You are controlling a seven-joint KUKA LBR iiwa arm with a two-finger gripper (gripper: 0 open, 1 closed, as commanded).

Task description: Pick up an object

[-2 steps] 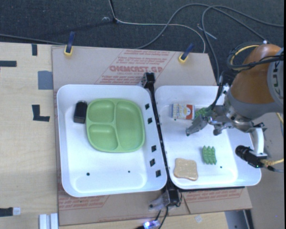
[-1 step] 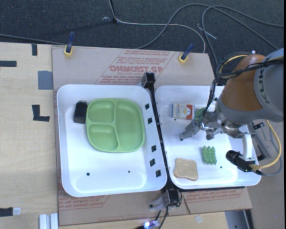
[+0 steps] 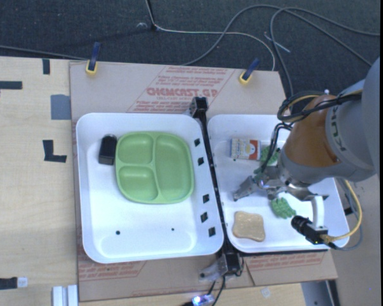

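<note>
- Your claw (image 3: 252, 189) hangs low in the right bin (image 3: 220, 171); whether it's open or closed, you cannot tell.
- Toast (image 3: 249, 226) lies just below it, green toy (image 3: 282, 207) beside.

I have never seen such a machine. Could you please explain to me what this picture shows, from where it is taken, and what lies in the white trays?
One camera looks down at a slant on a bench. The grey arm with an orange band is a robot, reaching in from the right. Its gripper hangs over the right white bin, which holds a small carton, a green toy and a toast-like slice. The left white bin holds a green divided plate and a small black block. I cannot tell whether the gripper holds anything.
</note>
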